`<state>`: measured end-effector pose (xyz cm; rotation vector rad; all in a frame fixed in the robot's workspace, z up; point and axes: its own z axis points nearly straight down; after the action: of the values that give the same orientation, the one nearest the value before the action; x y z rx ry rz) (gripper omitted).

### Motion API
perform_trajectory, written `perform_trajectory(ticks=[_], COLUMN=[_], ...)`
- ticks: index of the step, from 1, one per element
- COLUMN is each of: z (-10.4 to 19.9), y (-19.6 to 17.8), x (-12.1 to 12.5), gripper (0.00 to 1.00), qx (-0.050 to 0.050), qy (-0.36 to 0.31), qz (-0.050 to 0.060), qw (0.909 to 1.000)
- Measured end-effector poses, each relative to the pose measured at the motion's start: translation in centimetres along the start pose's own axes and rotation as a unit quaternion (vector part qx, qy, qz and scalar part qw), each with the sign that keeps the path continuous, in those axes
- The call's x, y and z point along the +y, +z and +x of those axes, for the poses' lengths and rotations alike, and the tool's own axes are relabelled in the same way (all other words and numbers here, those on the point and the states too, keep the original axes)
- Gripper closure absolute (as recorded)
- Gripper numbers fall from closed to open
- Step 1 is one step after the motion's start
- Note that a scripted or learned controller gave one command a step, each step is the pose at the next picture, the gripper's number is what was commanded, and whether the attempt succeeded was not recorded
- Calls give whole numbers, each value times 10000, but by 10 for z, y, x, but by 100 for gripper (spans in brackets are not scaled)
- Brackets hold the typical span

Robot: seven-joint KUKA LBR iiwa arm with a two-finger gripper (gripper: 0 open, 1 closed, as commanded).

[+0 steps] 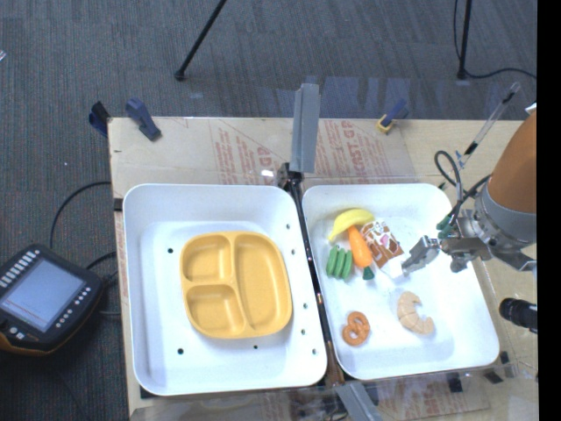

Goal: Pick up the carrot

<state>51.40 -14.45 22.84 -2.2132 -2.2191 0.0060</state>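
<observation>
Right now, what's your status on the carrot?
Pincer over right bin, holding nothing visible. Carrot lying in bin, not lifted. Banana, green veg and packet crowd it.

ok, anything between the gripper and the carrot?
Yes. The gripper sits right of the carrot, and a red-and-white packet lies between them, against the carrot's right side. From above, the carrot looks uncovered.

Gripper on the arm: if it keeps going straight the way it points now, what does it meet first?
The gripper points left across the right bin. First in line looks like the snack packet, with the carrot just behind it. Height above the bin is unclear, so it might pass over.
</observation>
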Motion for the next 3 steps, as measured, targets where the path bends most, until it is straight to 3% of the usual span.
perform_trajectory(ticks=[1, 2, 3], z=[15, 53, 54], y=[114, 134, 126], x=[97, 94, 94], gripper=[0, 0, 100], qx=[5, -23, 0], qy=[-1115, -691, -672], qz=[19, -84, -70], qw=[9938, 9976, 9977])
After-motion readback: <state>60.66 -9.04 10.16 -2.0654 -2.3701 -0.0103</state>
